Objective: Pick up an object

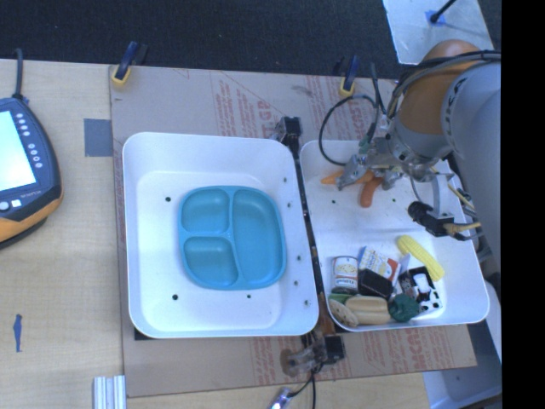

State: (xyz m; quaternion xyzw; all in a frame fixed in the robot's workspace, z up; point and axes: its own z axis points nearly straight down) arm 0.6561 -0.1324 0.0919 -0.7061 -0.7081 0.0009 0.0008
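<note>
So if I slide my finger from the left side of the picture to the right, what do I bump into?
Grey handheld controller with a screen → blue plastic divided plate in the left white bin → small labelled can → orange carrot-shaped toy → yellow banana-shaped toy.

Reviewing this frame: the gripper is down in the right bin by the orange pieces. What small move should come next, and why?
Probably a short, slow lift straight up to test the grasp. The gripper sits low at the far end of the right bin, right over the orange carrot-like pieces, but the view doesn't settle whether anything is between the jaws. A small rise would show whether a piece comes along.
</note>
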